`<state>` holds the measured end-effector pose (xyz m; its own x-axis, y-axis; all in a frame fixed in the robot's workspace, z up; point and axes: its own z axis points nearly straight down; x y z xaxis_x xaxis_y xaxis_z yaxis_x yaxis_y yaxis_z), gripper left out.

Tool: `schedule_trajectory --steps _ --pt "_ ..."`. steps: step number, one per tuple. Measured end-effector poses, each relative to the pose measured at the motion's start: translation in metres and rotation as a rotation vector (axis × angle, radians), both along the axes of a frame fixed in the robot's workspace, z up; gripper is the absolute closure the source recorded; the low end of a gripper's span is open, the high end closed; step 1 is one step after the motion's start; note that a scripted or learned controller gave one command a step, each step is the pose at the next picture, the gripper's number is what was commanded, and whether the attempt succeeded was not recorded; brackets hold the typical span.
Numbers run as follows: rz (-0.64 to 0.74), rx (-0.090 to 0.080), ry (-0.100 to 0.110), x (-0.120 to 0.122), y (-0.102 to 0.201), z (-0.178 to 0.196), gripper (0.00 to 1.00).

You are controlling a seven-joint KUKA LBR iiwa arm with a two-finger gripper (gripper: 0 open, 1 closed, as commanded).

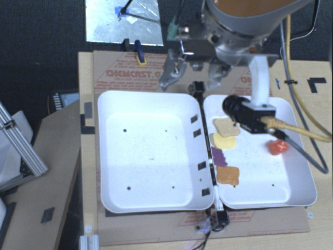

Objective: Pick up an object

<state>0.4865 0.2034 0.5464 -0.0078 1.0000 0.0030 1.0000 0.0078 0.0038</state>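
My gripper (192, 79) hangs high over the far rim where the two bins meet. It is open, its two metal fingers (169, 76) spread wide with nothing between them. The right bin (291, 184) holds a row of small flat pieces near its left wall: a beige piece (226, 126), a yellow piece (225, 141), a purple piece (219, 157) and an orange-brown piece (228, 175). A small red object (278, 147) lies apart from them toward the right side of that bin.
The left bin (112, 139) sits beside the right one, with a black hinged divider (207, 150) between them. A yellow cable (307, 132) crosses above the right bin's far right. A cardboard sheet (130, 72) lies under both bins.
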Motion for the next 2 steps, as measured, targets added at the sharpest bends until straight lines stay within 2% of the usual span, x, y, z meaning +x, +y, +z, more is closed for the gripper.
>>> schedule_trajectory --steps 1,2 --pt "0.000 0.000 0.000 0.000 0.000 0.000 0.00" --pt "-0.007 -0.008 0.014 0.086 0.031 -0.172 0.00"
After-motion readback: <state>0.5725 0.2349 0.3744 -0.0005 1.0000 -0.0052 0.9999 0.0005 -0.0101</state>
